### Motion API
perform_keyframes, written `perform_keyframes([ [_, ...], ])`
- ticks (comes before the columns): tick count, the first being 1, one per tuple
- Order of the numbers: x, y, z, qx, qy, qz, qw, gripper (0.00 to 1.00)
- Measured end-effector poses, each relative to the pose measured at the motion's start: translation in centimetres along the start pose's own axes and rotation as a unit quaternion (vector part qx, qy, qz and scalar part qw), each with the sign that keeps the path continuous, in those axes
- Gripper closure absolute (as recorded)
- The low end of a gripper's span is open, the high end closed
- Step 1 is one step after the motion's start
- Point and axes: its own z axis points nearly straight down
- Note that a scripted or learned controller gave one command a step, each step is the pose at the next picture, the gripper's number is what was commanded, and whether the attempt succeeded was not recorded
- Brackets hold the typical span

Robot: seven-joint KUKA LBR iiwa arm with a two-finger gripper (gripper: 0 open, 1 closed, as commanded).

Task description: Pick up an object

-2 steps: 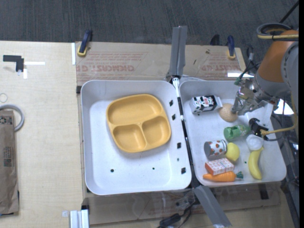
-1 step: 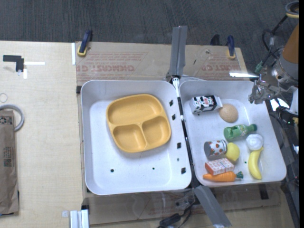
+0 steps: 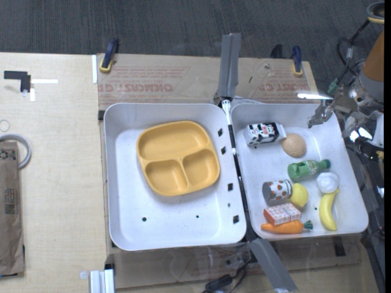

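Note:
My gripper (image 3: 335,119) hangs over the far right corner of the right bin (image 3: 351,163), open, with nothing between its fingers. Below and left of it in that bin lie a black-and-white carton (image 3: 264,133), a tan round object (image 3: 294,145), a green bottle (image 3: 308,168), a white ball (image 3: 328,180), a small can (image 3: 278,191), a lemon (image 3: 299,195), a banana (image 3: 328,211), a red box (image 3: 282,213) and a carrot (image 3: 284,227). The tan round object is the nearest of these to the gripper.
The left bin (image 3: 122,224) holds a yellow divided plate (image 3: 178,157). A grey divider post (image 3: 230,66) stands behind the gap between the bins. Cardboard (image 3: 159,78) is clamped along the back. Cables (image 3: 366,145) hang by the right bin's outer edge.

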Motion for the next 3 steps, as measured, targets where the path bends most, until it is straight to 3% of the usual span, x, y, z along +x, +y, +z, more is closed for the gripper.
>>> perform_keyframes([
  [1, 8.0, -5.7, 9.8, 0.001, 0.001, 0.033, 0.9995, 0.00],
  [2, 3.9, -15.5, 8.9, 0.001, 0.001, 0.058, 0.9983, 0.00],
  [3, 3.9, -15.3, 8.2, 0.001, 0.001, 0.060, 0.9982, 1.00],
])
